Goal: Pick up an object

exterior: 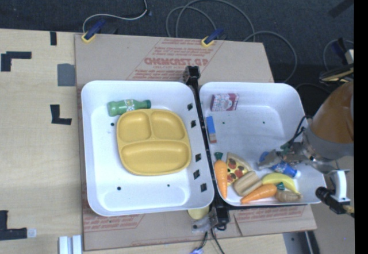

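the arm [336,126] comes in from the right, w/ its orange band over the right bin's [287,97] right edge. the gripper [275,158] sits low in that bin, near the front-right corner, just above the blue object [286,169] — can't tell its state, the tip is too small and blurred.

the right bin's front edge carries a pile of toy food: a carrot [221,177] upright by the front-left corner, a pizza slice [236,168] beside it, a hot dog [246,181], a second carrot [260,192] lying flat and a banana [280,181] twd the front-right corner. a red-and-white packet [223,102] lies near the back-left corner; a blue stick [211,129] runs along the left edge.

left bin [95,132]: yellow divided plate [153,141] in the middle, green bottle [128,106] lying touching its back edge — both well apart from the gripper.
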{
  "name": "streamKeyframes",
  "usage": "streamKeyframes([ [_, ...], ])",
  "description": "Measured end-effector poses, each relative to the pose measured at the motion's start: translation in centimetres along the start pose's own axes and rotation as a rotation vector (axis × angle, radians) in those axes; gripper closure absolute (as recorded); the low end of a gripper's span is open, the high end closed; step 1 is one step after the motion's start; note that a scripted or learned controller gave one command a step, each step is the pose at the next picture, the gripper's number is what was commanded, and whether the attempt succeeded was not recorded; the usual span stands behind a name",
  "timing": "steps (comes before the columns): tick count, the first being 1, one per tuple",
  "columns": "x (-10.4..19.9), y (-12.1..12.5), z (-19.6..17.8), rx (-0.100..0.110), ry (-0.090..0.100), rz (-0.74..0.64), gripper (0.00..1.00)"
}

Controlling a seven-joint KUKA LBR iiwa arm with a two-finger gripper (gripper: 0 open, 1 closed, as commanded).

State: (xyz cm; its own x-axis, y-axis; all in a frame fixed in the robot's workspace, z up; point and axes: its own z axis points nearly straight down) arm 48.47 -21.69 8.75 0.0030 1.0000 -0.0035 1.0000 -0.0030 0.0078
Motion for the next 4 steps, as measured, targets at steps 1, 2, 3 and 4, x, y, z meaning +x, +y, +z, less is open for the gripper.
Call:
streamKeyframes([
  [1,7.4,8.3,0.1,-0.001,0.0,-0.012,0.0],
  [2,15.8,11.0,-10.3,-0.002,0.005,-0.014,0.0],
  [3,11.7,14.2,-5.0,0.01,0.001,-0.002,0.0],
  [4,11.4,14.5,0.6,0.008,0.001,-0.004,0.0],
])
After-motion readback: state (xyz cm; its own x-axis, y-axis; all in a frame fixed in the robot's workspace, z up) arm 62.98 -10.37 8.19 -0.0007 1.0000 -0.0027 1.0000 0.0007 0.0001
